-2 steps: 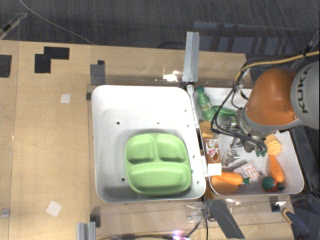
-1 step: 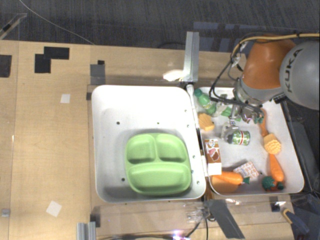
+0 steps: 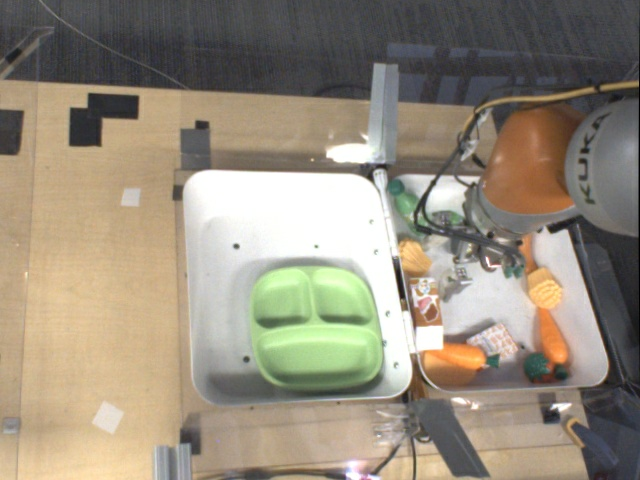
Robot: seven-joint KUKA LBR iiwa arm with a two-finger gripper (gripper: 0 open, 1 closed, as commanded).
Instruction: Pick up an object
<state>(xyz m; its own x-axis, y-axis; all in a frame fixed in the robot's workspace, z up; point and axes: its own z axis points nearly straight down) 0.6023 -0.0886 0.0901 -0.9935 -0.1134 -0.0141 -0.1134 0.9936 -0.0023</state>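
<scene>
Two shallow white bins were seen side by side on the wooden bench. The left bin held a green divided tray, set toward its near edge and near the wall shared with the right bin. The right bin carried the loose objects. A green bottle lay in its far left corner, and a small tan food piece sat just beside the left wall below it. A red and white carton was placed further along the same wall, with an orange carrot lying across the near left corner. A small printed packet rested just beside the carrot's tip. Against the right side, a ridged yellow-orange piece was seen, with a second carrot below it, pointing toward the near edge, and a dark green piece in the near right corner. The arm, grey with its orange band, was reached in over the far part of the right bin. The gripper was hung over the middle of that bin, between the tan piece and the ridged piece. Whether the fingers were wide or narrow could not be told, and nothing was seen between them.
</scene>
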